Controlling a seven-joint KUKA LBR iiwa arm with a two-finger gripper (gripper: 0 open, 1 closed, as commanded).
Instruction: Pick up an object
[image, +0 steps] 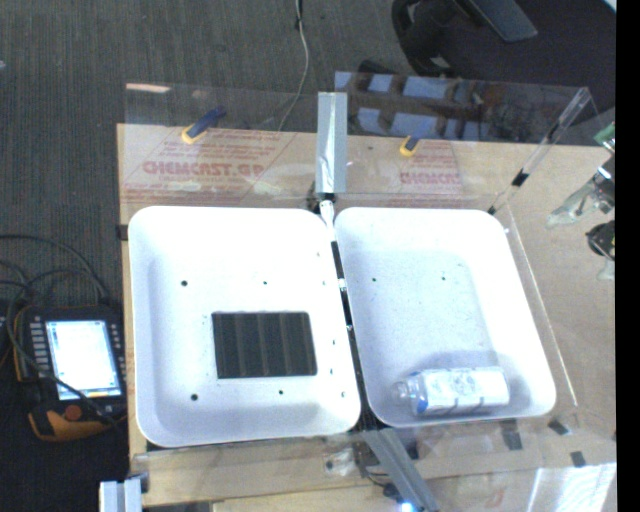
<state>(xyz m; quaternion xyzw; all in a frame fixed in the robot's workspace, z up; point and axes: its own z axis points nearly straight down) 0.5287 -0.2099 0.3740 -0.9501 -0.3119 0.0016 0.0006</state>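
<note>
Lay on its side in the right bin (440, 250), close against the near wall toward the right corner: a small clear plastic bottle (455, 389) with a pale printed label and what looked like a blue cap at its left end, though too blurred to swear to. Sat well apart from the dark ribbed slab (264, 344), flat on the floor of the left bin (170, 250).

Seemed light and probably thin-walled, so apt to dent under a hard squeeze and to roll along the floor if nudged off-centre. Probably slick on the label too. Best taken across the barrel near mid-length, from above, closing over the short axis. Left scant room on the side of the near wall, so would call for care not to catch the rim on the way down.

As for the gripper (603, 215), hung at the far right edge of the view, beyond the right bin and well apart from the bottle, cut off by the frame. Could not tell whether apart or together. Judged the pick not yet begun
</note>
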